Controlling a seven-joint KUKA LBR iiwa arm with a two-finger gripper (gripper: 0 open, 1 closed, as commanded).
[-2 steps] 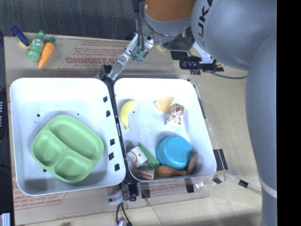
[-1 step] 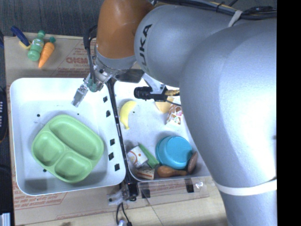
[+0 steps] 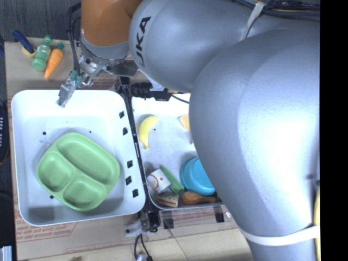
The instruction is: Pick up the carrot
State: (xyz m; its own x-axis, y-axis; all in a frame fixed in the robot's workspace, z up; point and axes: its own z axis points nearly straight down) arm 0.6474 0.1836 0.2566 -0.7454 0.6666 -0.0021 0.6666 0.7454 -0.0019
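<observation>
"KA" in dark capitals seen on grey arm housing (image 3: 142, 32), running vertically, rest of brand cut off by curve. Faint red printing noted along cardboard edge (image 3: 43, 230) below left bin, too blurred to be read. Small carton (image 3: 158, 181) in right bin: print illegible.

- The bench (image 3: 38, 230) is brown like cardboard.
- Two white bins sit on it, side by side and touching: the left bin (image 3: 30, 110) and the right bin (image 3: 163, 109).
- Behind the left bin, right on the bench, lie an orange carrot (image 3: 53, 62) (green top), a green bottle (image 3: 41, 55) and a blue thing (image 3: 23, 41).
</observation>
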